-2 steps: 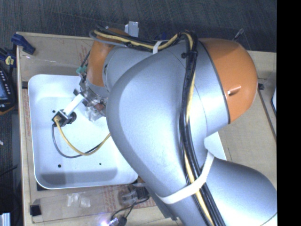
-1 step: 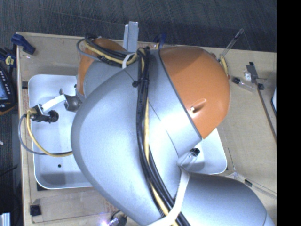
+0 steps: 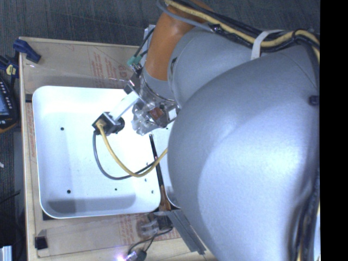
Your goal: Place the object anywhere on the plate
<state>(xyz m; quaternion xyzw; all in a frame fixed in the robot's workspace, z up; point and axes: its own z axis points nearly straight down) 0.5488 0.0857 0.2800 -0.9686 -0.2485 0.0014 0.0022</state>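
We cannot tell where the object or the plate lies: the arm (image 3: 244,156) sweeps in over the right side of the white bin (image 3: 54,200) and its grey bulk hides everything beyond that rim. All that we see there is a sliver of white rim (image 3: 166,199) just beside the bin's near right corner. The gripper (image 3: 145,118) hangs over the right half of the white bin, close to its far right corner, below the orange band (image 3: 163,42) of the wrist. From this angle we cannot tell whether the gripper is apart or together, and we see nothing clamped in it.

The white bin is shallow, with rounded corners and a low wall all round. Its floor is bare and brightly lit, and a few small dark dots (image 3: 69,191) mark it. From the gripper, open floor runs out to the bin's left wall and down to its near wall, where a soft shadow lies. The arm crowds the bin's right rim from above.

The white bin sits on a pale brown table (image 3: 81,64) with faint red printing. A strip of table shows past the bin's far rim and a narrower strip past its near rim. A blue clamp (image 3: 26,49) grips the table edge beyond the bin's far left corner. A small black block (image 3: 41,241) sits off the near left corner. Dark carpet-like floor (image 3: 81,10) lies past the table's far edge.
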